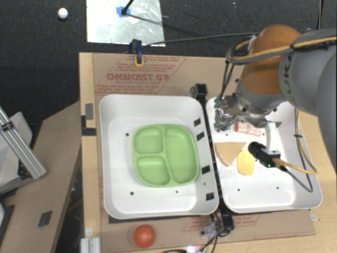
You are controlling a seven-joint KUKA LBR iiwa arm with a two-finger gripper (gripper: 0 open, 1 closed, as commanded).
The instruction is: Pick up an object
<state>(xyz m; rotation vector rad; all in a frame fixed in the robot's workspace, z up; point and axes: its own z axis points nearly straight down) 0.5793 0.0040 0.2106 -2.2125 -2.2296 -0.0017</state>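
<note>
tan flat wedge (pixel 228 153): flat in right bin (pixel 263 195), near left wall
yellow rounded lump (pixel 245 163): just beside wedge, on its right

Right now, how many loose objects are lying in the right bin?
2 in view: a tan wedge near the left wall of the bin, and a yellow piece beside its right edge. The arm covers the far half, so more may be hidden.

Your bench top is a brown board (pixel 158 70) with red print, held by a blue clamp (pixel 137 51) at its far edge. Beyond it you see a black surface (pixel 31 62), a silvery sheet (pixel 124 15), and an aluminium rail (pixel 23 149) at left.
</note>
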